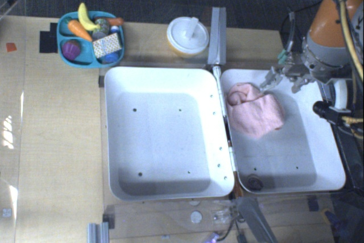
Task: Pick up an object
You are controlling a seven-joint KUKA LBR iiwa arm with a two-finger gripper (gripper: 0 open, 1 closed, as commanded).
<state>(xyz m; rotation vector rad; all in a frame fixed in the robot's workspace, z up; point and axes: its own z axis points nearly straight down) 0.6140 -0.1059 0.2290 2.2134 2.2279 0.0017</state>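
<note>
Two shallow white bins sit side by side on the wooden bench (51, 151). The right bin (324, 173) serves as the landmark here. Inside it, toward its far left part, lies a crumpled pink cloth (257, 110), bunched into a soft heap with a rolled fold at its upper left end. The cloth rests on the bin floor, close to the wall shared with the left bin (165, 134).

The arm (333, 25), grey with an orange band, reaches over the far right corner of the right bin. Its gripper (289, 79) hangs just above the bin's far edge, immediately beside the upper right edge of the pink cloth. The two metal fingers (270, 79) stand apart, splayed outward, one pointing toward the cloth and the other toward the bin's right side. Nothing lies between them; the nearer fingertip sits at or just off the cloth's edge, and contact cannot be judged.

Beyond the right bin's far left corner stands a round white lidded container (188, 35) with a yellow rim. Farther left of that, well apart from the right bin, a blue divided tray (63, 57) holds toy food, including a banana (86, 18) and a carrot (78, 29).
</note>
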